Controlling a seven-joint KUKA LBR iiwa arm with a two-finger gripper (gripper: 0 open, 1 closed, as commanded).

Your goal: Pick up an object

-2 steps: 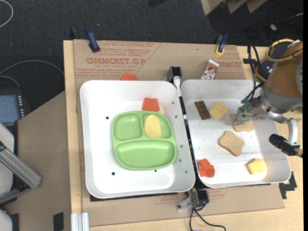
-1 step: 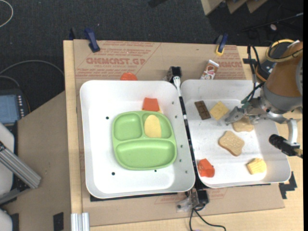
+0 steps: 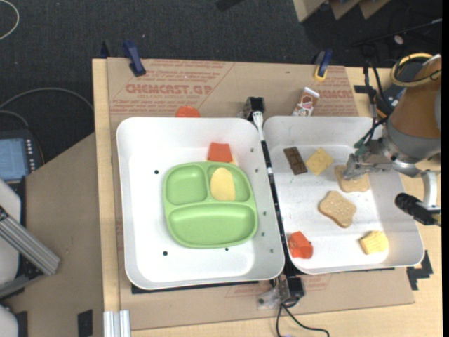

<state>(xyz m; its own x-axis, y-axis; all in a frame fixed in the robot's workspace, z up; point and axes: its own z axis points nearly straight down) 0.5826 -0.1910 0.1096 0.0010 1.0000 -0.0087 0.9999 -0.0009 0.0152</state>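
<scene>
**Gripper low over a tan piece in the right bin**

From the overhead camera, the gripper (image 3: 356, 168) hangs at the right bin's (image 3: 330, 262) far right side, directly over a tan, bread-like piece (image 3: 355, 182). Its tips sit at or on that piece's upper edge; how far the jaws stand apart cannot be told, nor whether they grasp anything.

The right bin carries six things: that tan piece, one toast slice (image 3: 337, 208) near the middle, one brown chocolate bar (image 3: 295, 160), one pale yellow cracker (image 3: 319, 161) beside the bar, one yellow cheese block (image 3: 374, 243), and one red block (image 3: 300, 245) at the near-left corner.

The left bin (image 3: 140, 258) holds one green divided tray (image 3: 203, 223) with one yellow oval (image 3: 223, 184) in its upper right compartment, and one orange-red block (image 3: 219, 152) just behind the tray.
</scene>
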